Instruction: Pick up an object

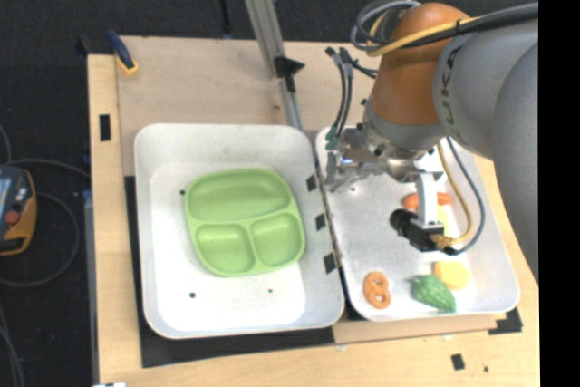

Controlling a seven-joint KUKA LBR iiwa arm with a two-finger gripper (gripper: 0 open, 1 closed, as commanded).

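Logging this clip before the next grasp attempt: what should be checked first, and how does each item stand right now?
1. Objects to pick in the right bin: ok. An orange pretzel-shaped piece, a green piece and a yellow piece lie near its front edge.
2. Gripper above a target: not ok. It is by the bin's left wall, apart from those pieces.
3. Something already in the grasp: cannot tell.
4. Pretzel-shaped piece free of its neighbours: ok.
5. Green and yellow pieces separated: cannot tell, they sit very close together.
6. Green divided plate in the left bin out of the arm's way: ok.
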